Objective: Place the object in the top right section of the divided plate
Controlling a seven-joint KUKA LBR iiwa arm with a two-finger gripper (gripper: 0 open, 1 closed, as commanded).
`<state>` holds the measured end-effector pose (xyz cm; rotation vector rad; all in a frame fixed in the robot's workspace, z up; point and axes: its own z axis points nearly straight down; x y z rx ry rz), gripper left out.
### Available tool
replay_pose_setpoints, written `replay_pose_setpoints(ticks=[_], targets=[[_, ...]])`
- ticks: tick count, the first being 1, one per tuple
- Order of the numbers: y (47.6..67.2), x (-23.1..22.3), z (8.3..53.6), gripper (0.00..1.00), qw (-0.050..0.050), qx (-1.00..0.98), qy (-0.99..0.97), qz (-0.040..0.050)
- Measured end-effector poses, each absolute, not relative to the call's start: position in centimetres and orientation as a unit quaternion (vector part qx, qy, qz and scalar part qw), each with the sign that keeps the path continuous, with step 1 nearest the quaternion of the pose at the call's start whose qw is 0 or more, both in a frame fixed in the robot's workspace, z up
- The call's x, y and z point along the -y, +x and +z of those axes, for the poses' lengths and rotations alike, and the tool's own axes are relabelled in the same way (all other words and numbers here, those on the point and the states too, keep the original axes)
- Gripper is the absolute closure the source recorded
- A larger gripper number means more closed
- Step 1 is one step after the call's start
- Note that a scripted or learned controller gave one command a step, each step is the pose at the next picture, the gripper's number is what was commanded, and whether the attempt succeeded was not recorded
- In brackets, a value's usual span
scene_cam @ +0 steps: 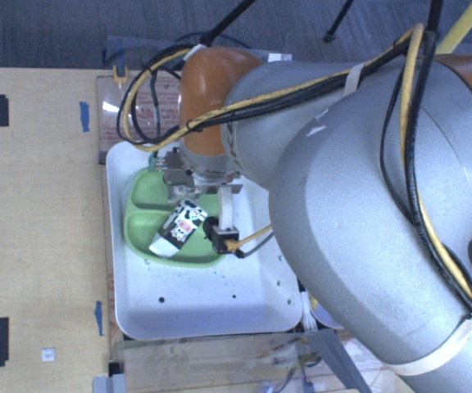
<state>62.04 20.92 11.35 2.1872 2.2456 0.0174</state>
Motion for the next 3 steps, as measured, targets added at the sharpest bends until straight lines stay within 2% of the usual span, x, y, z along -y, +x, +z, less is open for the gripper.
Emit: replay_pose_setpoints(ticks=[1,2,3], targets=[[65.7,-20.4,10.0,1.0,0.004,-0.734,0.679,0.0071],[66.2,-21.8,10.0,1.0,0.006,-0.66,0.751,0.0053],[65.9,-22.1,9.3,0.0,0.003,-0.661,0.751,0.0055]])
